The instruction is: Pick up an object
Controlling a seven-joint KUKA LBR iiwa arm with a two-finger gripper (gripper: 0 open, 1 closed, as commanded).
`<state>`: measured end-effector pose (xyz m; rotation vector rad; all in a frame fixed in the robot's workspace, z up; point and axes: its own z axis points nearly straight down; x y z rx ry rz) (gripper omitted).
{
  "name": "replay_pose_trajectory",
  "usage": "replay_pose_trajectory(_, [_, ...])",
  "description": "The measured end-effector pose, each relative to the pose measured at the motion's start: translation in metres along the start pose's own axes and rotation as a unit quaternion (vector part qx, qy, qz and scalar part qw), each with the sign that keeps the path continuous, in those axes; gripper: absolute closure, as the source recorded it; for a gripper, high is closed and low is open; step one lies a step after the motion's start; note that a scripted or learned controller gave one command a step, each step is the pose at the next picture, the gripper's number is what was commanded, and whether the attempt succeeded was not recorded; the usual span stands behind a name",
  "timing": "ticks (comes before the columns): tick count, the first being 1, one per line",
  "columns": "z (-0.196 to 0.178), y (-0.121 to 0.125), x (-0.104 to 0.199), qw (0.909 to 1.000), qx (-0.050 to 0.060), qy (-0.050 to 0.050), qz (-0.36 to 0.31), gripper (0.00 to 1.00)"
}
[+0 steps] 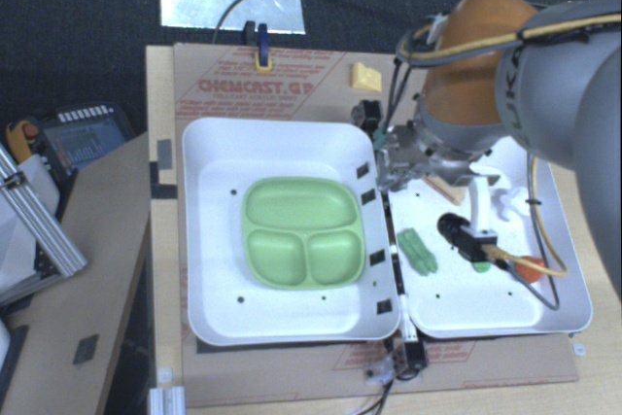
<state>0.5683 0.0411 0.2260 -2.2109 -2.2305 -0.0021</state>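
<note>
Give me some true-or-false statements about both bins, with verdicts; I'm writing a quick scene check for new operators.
1. A green divided plate lies in the left bin. True.
2. The plate has two compartments. False: it has three, one wide at the far side and two smaller ones nearer the camera.
3. A green block lies in the right bin, close to the wall between the bins. True.
4. The arm hangs over the left bin. False: it is above the right bin's far side.
</note>
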Motion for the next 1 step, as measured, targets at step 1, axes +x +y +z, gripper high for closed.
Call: replay_pose_trajectory(1, [0.0103,-0.0029,0.0536,1.0,0.0,0.0,0.0,1.0])
